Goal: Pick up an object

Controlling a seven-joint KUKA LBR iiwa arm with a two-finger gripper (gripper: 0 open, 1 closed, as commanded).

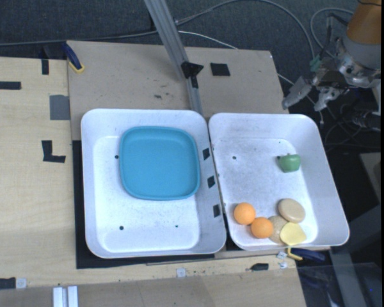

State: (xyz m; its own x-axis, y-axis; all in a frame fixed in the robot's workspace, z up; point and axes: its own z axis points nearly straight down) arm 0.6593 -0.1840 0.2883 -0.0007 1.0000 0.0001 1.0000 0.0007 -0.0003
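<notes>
The right bin holds a small green object near its right wall. Two orange balls, a tan oval piece and a yellow piece are clustered in its near right corner. My gripper hangs past the bin's far right corner, outside the rim. It is open, with nothing between its fingers, and the green object lies well below it in the view.
A blue square plate lies in the left bin. A grey metal post slants up from between the bins' far edges. Cables trail over the dark floor at the top right.
</notes>
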